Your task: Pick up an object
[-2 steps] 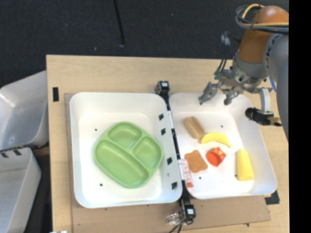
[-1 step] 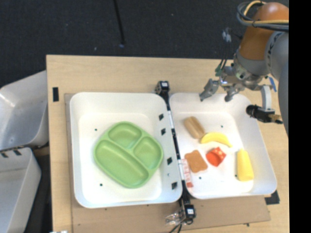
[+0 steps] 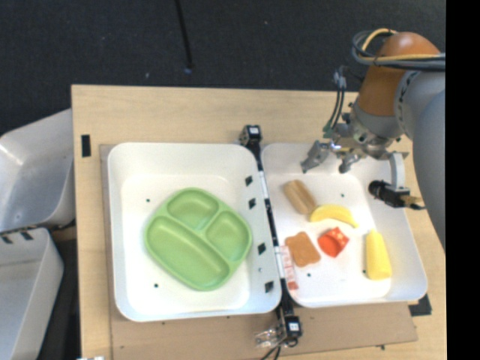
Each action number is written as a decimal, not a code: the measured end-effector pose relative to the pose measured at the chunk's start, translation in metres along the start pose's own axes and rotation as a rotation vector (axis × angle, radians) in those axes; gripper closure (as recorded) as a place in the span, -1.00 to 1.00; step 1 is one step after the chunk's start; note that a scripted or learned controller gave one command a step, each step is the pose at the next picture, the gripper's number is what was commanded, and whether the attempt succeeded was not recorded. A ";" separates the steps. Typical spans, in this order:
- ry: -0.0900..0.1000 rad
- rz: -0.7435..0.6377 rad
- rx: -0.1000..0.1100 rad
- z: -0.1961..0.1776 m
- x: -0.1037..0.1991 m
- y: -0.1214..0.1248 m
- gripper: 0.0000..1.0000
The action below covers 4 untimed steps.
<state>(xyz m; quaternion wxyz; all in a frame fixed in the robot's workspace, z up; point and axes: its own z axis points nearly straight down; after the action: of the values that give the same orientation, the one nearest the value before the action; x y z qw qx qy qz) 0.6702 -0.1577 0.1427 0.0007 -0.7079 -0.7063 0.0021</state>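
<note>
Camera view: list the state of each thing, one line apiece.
gripper: open, above the right bin's far end, holding nothing
green plate: flat in the left bin
bread roll: lying flat
banana: lying flat
red piece: lying flat
brown piece: lying flat
yellow piece: lying flat

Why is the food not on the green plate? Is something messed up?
Nothing looks spilled or broken. The green divided plate lies flat in the left bin; the banana and the other toy foods lie apart in the right bin.
</note>
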 end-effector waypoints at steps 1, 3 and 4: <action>-0.001 0.000 -0.002 0.044 -0.001 0.000 -1.00; 0.001 -0.001 -0.008 -0.024 -0.007 -0.007 1.00; 0.000 -0.005 -0.011 -0.088 -0.002 -0.005 1.00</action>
<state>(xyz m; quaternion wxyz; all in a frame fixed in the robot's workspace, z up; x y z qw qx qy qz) 0.6654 -0.1599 0.2304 -0.0032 -0.7063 -0.7079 -0.0021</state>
